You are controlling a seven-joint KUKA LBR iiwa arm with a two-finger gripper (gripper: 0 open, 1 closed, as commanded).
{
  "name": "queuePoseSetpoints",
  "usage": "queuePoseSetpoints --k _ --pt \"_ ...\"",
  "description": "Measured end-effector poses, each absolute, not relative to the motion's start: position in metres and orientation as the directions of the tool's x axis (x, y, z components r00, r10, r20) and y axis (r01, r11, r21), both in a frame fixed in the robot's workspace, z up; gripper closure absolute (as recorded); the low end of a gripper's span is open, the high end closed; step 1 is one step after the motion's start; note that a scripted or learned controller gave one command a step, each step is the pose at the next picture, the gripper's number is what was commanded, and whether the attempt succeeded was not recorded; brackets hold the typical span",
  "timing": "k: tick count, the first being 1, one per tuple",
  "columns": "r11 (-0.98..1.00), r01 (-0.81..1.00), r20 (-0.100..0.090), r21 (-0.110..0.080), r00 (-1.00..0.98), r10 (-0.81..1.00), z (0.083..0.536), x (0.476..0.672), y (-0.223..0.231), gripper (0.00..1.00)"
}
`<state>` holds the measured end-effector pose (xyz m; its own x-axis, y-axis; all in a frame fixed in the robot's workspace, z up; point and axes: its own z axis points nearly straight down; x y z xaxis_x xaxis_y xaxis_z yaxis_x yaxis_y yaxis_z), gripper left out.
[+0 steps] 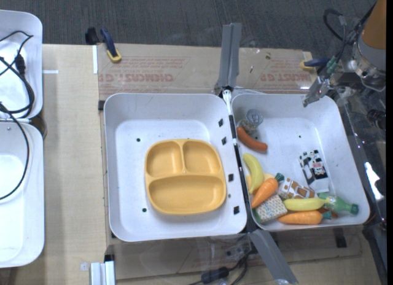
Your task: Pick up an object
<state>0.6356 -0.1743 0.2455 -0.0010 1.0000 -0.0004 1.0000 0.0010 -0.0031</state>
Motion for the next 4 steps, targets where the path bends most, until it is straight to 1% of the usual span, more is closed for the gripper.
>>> queuePoseSetpoints --k 1,2,3,4 --pt "0.039 0.999 0.000 -0.002 -0.039 0.999 0.140 0.599 -0.174 0.00" --pt "0.152 0.988 0.000 -0.001 -0.152 0.988 0.091 0.550 -0.205 0.00" --pt "0.291 0.957 0.000 -0.001 -0.291 0.957 0.091 0.511 -0.190 0.00" --pt "0.287 0.958 0.000 0.000 -0.287 0.958 0.099 0.512 -0.190 1.00"
